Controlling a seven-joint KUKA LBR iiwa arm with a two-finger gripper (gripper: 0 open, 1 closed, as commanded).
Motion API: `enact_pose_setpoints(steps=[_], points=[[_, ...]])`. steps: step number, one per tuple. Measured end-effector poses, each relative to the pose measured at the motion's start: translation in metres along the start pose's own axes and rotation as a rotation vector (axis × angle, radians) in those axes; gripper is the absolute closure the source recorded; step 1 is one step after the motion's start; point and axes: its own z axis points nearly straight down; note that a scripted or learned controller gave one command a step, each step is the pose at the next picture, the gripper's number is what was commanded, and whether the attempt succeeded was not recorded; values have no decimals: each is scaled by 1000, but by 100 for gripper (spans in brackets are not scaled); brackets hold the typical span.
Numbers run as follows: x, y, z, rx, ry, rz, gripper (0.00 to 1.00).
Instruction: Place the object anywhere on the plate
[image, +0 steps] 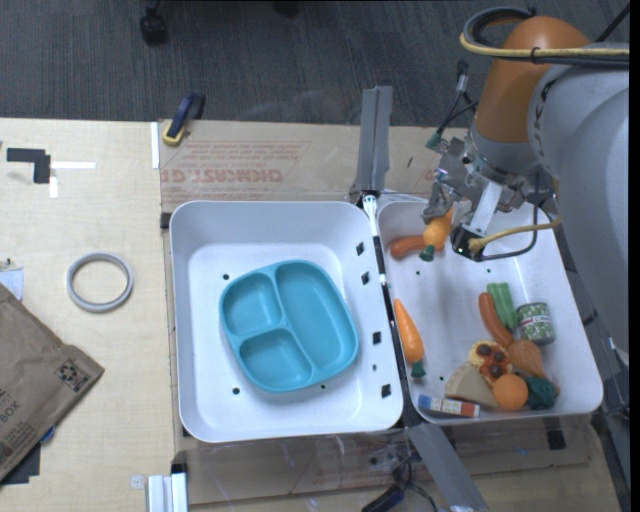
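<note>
The plate (290, 326), blue and divided into three parts, is seen lying bare in the left bin (195, 300), well to the left of the pincer (445, 222) and below it in the view. The pincer is lowered into the far corner of the right bin (570, 300), right beside a small orange toy (435, 234); whether it is clamped cannot be told. Lifting, carrying and placing are judged still to be done.
</note>
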Motion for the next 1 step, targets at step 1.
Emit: enact_pose_setpoints(steps=[1], points=[[61,-84,-1,-1,2,-319,100]])
